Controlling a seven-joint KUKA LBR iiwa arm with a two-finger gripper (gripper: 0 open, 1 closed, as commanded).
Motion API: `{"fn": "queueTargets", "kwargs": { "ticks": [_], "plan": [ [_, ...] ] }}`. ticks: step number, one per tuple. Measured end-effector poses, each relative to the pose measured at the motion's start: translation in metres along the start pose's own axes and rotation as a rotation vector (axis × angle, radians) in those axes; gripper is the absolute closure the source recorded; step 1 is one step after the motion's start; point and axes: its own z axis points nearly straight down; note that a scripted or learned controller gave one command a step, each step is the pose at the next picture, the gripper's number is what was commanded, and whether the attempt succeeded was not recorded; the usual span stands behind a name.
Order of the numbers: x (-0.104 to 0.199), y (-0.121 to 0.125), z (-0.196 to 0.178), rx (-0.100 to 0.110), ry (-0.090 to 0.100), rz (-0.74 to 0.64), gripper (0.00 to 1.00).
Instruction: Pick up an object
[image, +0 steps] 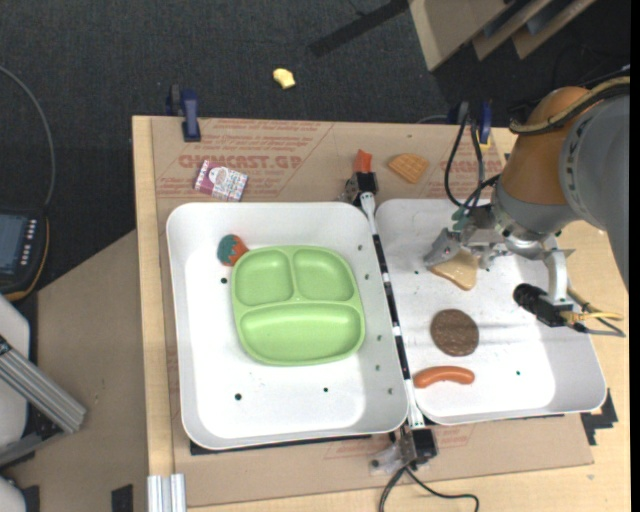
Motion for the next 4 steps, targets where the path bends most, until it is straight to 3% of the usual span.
{"fn": "queueTargets", "kwargs": {
  "ticks": [1, 2, 3, 4],
  "plan": [
    [0.033, -0.073, 0.021, 0.014, 0.004, 0.005, 0.0],
    [0.026, -0.118, 0.019, 0.01, 0.002, 0.008, 0.0],
    [0.026, -0.115, 0.009, 0.003, 0.001, 0.006, 1.0],
    [0.102, -0.083, -0.087, -0.007, 0.003, -0.005, 1.0]
  ]
}}
